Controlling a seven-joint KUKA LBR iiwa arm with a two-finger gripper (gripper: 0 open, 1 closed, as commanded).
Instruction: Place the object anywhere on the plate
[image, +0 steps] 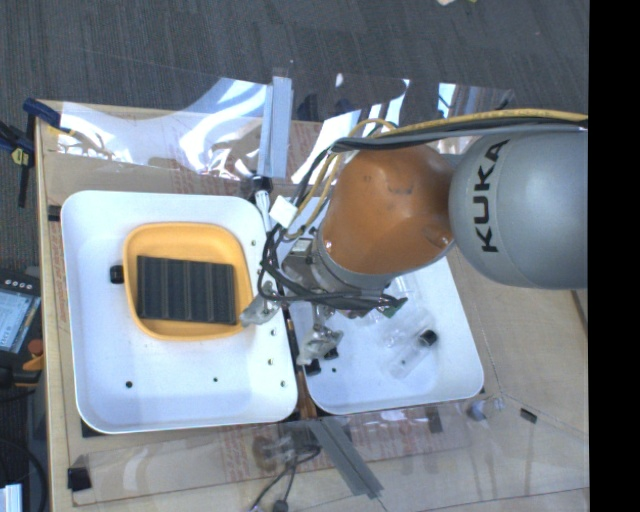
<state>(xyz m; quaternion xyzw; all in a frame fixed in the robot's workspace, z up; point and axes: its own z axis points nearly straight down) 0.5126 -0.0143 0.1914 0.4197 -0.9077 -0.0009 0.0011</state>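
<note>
A yellow plate with rounded corners lies in the left white bin. A dark ridged rectangular object rests flat on it, covering most of its middle. My gripper hangs below the orange wrist band over the left part of the right bin, close to the wall between the two bins. The arm's bulk hides much of the gripper. Nothing shows in its grasp.
A small black piece sits against the plate's left rim. In the right bin lie a clear plastic item with a black bit and a greenish scrap. Cables loop from the wrist across the bin divider.
</note>
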